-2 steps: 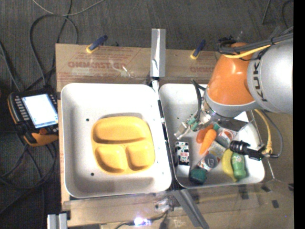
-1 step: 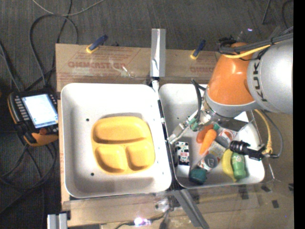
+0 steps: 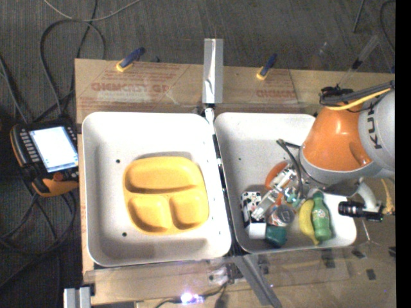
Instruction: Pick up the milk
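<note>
Two white bins [image 3: 96, 172] sit on a cardboard-covered bench [image 3: 148, 88] over dark carpet [image 3: 96, 18]; the gripper's [image 3: 277, 194] grip can't be told.

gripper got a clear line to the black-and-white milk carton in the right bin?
Probably yes: the gripper hangs right beside the black-and-white milk carton, whose left side faces bare bin floor, though a teal cup crowds it.

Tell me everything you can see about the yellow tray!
The yellow tray looks like smooth plastic with rounded corners. It has three compartments: one long one across the top and two smaller ones below, split by raised ridges. All three look bare. It lies flat in the middle of the left white bin, turned slightly askew to the bin's walls, with white floor showing on every side, so it touches only the bin's bottom.
</note>
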Robot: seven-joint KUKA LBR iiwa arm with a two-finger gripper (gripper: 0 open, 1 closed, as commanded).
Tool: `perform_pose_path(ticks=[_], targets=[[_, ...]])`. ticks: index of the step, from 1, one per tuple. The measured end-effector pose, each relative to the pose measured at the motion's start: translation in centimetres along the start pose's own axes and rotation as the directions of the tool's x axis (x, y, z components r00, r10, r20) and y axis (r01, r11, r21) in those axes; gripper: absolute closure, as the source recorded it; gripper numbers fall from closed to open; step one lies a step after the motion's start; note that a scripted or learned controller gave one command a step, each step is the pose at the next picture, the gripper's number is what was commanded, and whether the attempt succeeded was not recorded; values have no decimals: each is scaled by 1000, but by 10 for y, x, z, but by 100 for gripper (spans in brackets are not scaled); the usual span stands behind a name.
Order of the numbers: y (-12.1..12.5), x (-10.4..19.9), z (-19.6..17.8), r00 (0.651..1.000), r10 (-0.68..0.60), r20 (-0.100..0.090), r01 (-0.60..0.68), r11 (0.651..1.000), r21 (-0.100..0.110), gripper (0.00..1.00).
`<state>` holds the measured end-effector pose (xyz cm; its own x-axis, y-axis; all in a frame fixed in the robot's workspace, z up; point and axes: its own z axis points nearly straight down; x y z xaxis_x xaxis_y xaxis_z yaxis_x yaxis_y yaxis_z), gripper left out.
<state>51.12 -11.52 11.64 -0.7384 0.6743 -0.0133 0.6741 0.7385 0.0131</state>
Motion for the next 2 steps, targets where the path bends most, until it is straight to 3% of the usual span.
perform_pose_path(ticks=[1,2], targets=[[121,-38,-66,992,126,-10,-126,992,14,0],[130,-30,-98,996,93,-11,-93,996,13,0]])
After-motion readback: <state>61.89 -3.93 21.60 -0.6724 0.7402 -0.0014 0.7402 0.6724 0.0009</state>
